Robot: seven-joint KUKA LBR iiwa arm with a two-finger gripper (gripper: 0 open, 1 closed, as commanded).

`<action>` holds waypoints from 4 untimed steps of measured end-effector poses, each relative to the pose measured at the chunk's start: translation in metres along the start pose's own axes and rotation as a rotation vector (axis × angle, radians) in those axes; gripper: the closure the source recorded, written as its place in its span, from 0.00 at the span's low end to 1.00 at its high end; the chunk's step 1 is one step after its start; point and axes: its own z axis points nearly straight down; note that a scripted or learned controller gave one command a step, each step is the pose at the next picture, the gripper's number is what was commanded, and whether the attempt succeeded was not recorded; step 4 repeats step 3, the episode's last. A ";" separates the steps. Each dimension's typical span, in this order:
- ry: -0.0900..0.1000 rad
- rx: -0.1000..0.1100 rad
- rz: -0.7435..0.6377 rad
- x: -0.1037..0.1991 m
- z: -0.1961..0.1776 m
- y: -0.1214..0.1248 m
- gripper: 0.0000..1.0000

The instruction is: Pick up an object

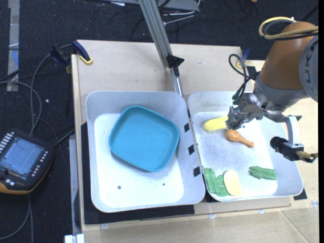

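The bench carries two shallow white bins, side by side. The left bin (101,186) holds a blue plate (145,137), which lies a little tilted and takes most of the floor there. The right bin (288,184) holds the small things that the arm could pick.

In the right bin, a yellow piece (214,124) lies at about 10 o'clock from the middle of the bin, near the wall that the two bins share. Just beside it, toward 4 o'clock, lies an orange piece (240,137) with a thin tail (it looks like a toy drumstick, but I cannot be sure). At 7 o'clock in the bin there is a green piece (214,182) and, touching it on its right, a pale yellow oval (232,183). At 5 o'clock lies another green piece (262,173), well apart from the others.

The gripper (236,119) hangs low over the bin, between the yellow piece and the orange piece, almost touching both. I judge that the arm is placed here because these two pieces are the nearest candidates, and the wrist is turned down so the tips can come from above. Whether the tips are apart or together, I cannot tell: the dark body of the hand hides them from this camera. I see nothing lifted off the floor of the bin, so the task is in my opinion not yet done.
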 end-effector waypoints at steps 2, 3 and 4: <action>0.000 0.000 -0.001 0.109 -0.010 0.033 1.00; -0.001 0.001 0.001 0.153 0.003 0.051 1.00; -0.001 0.001 0.001 0.153 0.003 0.051 1.00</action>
